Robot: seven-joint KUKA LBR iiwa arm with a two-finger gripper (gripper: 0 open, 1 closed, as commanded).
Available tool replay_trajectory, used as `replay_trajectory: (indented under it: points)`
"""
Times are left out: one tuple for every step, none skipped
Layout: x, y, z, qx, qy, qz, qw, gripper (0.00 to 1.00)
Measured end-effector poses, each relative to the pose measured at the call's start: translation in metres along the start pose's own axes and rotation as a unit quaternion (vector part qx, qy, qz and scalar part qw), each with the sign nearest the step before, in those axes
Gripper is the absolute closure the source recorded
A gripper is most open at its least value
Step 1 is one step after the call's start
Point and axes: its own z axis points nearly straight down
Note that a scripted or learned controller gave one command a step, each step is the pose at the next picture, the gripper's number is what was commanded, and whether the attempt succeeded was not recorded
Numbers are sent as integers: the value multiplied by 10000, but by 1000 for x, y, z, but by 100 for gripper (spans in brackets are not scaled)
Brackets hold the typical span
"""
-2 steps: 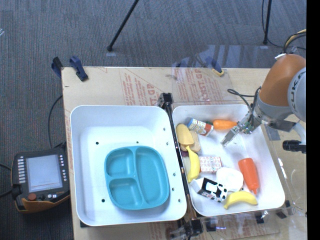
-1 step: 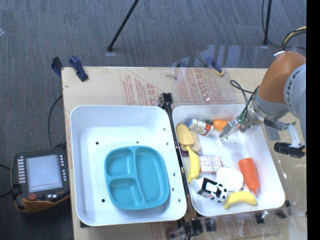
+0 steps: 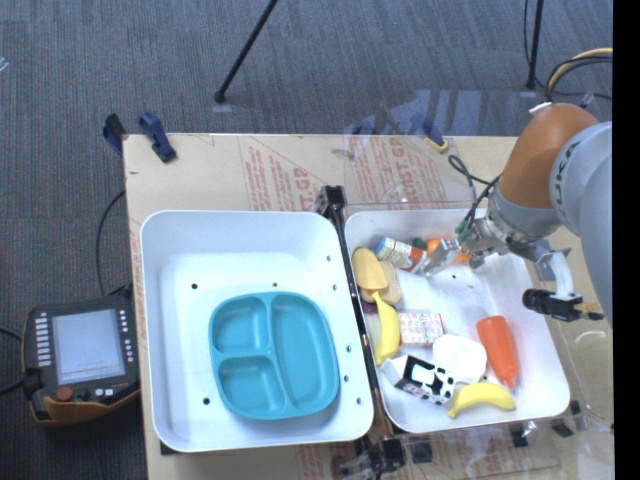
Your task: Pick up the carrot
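From above, the carrot (image 3: 498, 348) lies in the right bin (image 3: 553, 353), near its right wall, just above a banana (image 3: 481, 398) and beside a white round thing (image 3: 459, 356). The claw (image 3: 445, 255) sits low at the bin's upper end among small packages (image 3: 402, 252), well apart from the carrot; I cannot tell how it stands. The left bin (image 3: 180, 268) holds a teal tray (image 3: 272, 353).
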Motion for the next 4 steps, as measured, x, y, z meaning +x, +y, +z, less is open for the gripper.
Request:
replay_trajectory:
  points:
    - [1, 1, -11, -1, -7, -31, 10000, 100]
    - [45, 10, -100, -57, -26, -853, 9963, 100]
    - [24, -67, -1, 64, 25, -1216, 9926, 100]
    - [-20, -58, 0, -10, -13, -2944, 9557, 100]
